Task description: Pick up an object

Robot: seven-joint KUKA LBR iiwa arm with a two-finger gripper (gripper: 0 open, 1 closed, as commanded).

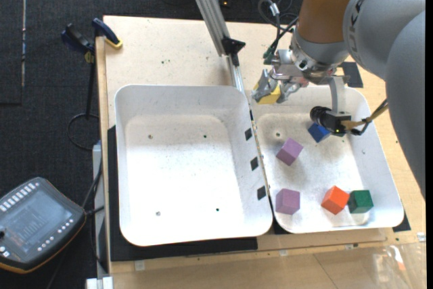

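Nearest the camera, in the right bin (389,203): a green cube (360,200) touching an orange cube (334,199), with a purple cube (287,201) apart to their left. Farther back, a second purple cube (289,151), then a blue cube (318,131). Farthest, raised over the bin's back corner: the gripper (272,93), clamped on a yellow block (270,97) seen between its fingers. Apparently the lift stage of the pick. Next: a steady rise clear of the rim, with the hold kept firm.
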